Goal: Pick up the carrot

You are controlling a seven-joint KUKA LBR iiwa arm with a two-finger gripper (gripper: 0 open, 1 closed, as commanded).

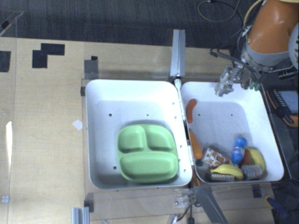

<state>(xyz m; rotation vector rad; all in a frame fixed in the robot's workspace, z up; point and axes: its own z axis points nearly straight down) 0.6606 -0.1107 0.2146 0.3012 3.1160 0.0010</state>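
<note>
The carrot (195,145) was seen lying against the inner wall of the right bin (275,146), well below and to the left of the gripper (224,86) in the camera view, well apart from it. It lay lengthwise along the divider between the two bins, orange, slim, narrow end toward the bottom of the frame. No contact between carrot and gripper was visible.

The gripper was found at the upper rim of the right bin, near its top right corner, hanging off the grey wrist under the orange band of the arm (271,24). How far it was open could not be told: the metal parts were small and blurred. Nothing was seen held by it, and nothing was seen touching it.

A red sausage-shaped item (191,110) was noted between gripper and carrot, left of and below the gripper, just above the carrot's upper end, also by the divider. Further below the gripper, in the bin's lower corner, a cluster was noted: a small printed carton (215,158), a yellow banana (226,172), a blue bottle (239,149), a second yellow fruit (256,159) and a grey item (252,172), packed close together, right of the carrot's lower end.

Far left of the gripper, the left bin (100,125) was seen with a green divided plate (147,153) in it
</note>
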